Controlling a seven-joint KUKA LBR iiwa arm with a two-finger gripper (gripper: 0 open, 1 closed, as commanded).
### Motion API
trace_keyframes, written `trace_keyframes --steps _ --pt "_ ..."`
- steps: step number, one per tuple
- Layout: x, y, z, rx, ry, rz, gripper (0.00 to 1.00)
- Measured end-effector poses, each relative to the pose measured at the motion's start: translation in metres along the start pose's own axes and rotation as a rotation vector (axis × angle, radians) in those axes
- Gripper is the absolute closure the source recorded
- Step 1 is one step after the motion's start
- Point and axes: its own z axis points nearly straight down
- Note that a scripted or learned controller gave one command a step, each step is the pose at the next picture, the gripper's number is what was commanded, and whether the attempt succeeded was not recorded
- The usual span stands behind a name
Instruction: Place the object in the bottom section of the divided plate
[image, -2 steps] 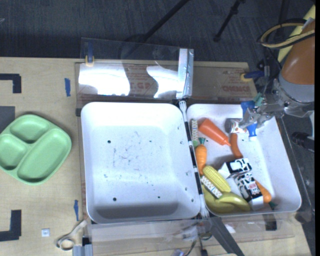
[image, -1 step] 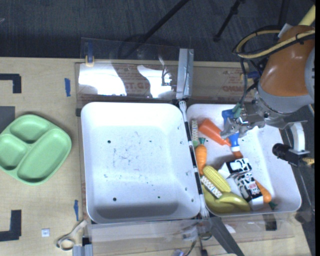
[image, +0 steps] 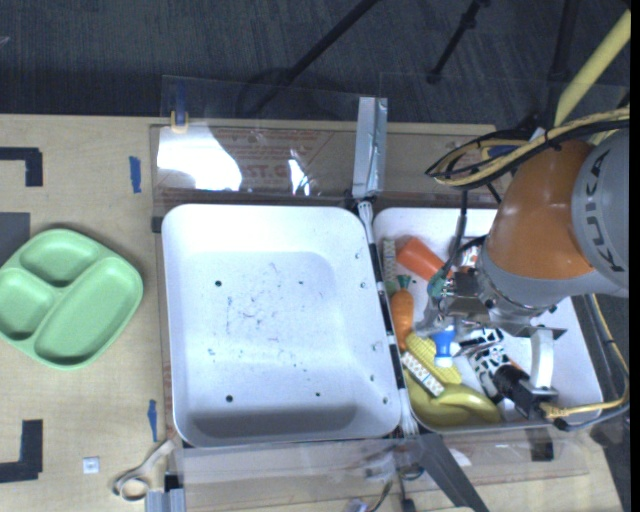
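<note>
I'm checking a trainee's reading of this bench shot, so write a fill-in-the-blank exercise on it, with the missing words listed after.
1. The divided plate on the bench is ____ in colour.
2. The plate lies to the ____ of the left bin in the camera view.
3. The gripper hangs over the ____ bin, above a banana and a carrot.
4. The band above the arm's wrist is ____.

Missing words: green; left; right; orange
</note>
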Motion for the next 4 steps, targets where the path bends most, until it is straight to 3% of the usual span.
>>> trace_keyframes --steps 1,2,3,4 --pt "0.062 0.018 0.021 -0.002 -0.001 0.184 1.00" --pt "0.111 0.063 0.051 -0.006 -0.014 0.404 1.00" --pt "0.118 0.081 0.045 -0.006 -0.034 0.471 1.00" --pt "0.112 0.080 0.039 -0.001 -0.048 0.475 1.00"
